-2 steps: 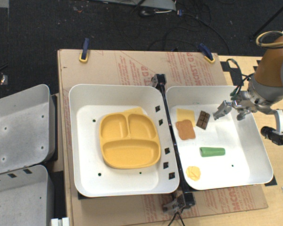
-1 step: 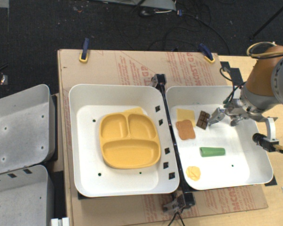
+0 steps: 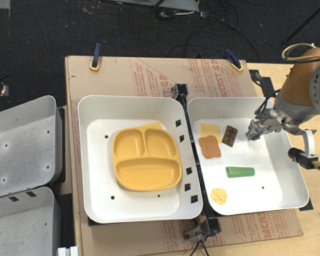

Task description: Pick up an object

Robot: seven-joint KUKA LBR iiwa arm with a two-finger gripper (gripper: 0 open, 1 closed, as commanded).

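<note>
The right bin [image 3: 288, 191] holds a yellow square slice [image 3: 209, 130], a brown bread-like piece [image 3: 209, 146], a dark brown bar [image 3: 230, 136], a green cylinder [image 3: 240, 172] and a small yellow lump [image 3: 218, 196]. My gripper [image 3: 254, 132] hangs over the upper right part of this bin, just right of the dark brown bar and apart from it. Nothing shows between its tips.
The left bin [image 3: 90, 159] bears a yellow divided tray [image 3: 147, 158]. A black divider strip [image 3: 191, 153] runs between the bins. The bench board [image 3: 133, 73] has blue and yellow clamps at its far edge. Grey panels [image 3: 21, 143] lie at the left.
</note>
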